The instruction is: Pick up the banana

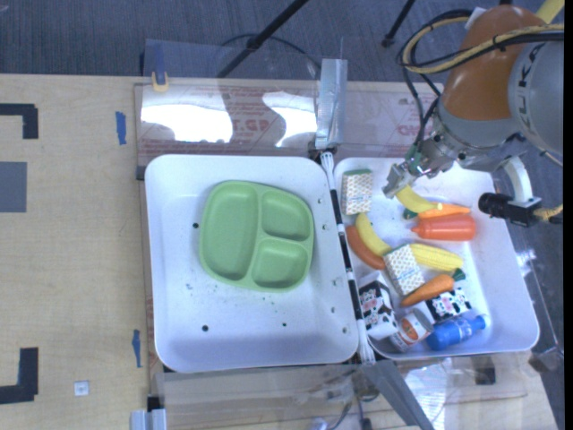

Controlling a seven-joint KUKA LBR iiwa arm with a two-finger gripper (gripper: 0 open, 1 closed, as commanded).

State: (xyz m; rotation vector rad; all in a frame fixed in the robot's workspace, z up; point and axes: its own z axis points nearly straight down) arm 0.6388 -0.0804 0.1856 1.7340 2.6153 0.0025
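A curved yellow banana [366,232] lies in the right bin [517,280] near its left wall, on top of a curved orange-red piece. A second short yellow banana-like piece [415,201] lies at the back of the same bin. My gripper [405,179] hangs over the back of the right bin, right at the upper left end of that short yellow piece. It is up and to the right of the curved banana. Nothing is visibly lifted.
The right bin also holds an orange-red vegetable [445,228], corn [437,257], a carrot [428,288], two patterned blocks [358,191], cow-print cartons [374,301], a can [408,330] and a blue bottle [457,331]. A green divided plate [257,235] sits in the left bin [170,276].
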